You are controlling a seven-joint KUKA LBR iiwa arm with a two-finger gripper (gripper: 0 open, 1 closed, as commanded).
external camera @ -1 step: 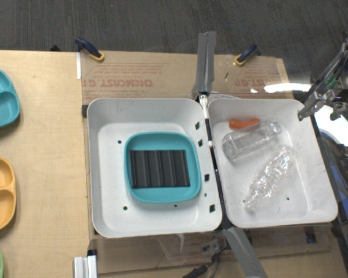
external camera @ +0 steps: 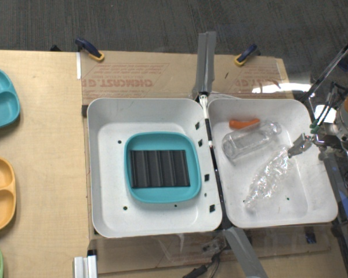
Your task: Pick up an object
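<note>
The tool (external camera: 301,145) is hovering at the right bin's (external camera: 319,210) right edge; whether its tips are apart I cannot tell. Crumpled clear plastic (external camera: 269,178) is lying just below-left of it, so lowering squarely onto that ridge seems wisest.

Right bin (external camera: 313,210): clear plastic cup (external camera: 250,142) on its side; small orange piece (external camera: 244,123) just behind it. Crumpled clear plastic wrap (external camera: 268,179) lies diagonally in front. Left bin (external camera: 104,172): teal tray (external camera: 162,167) with dark ribbed insert, flat, centred.
</note>
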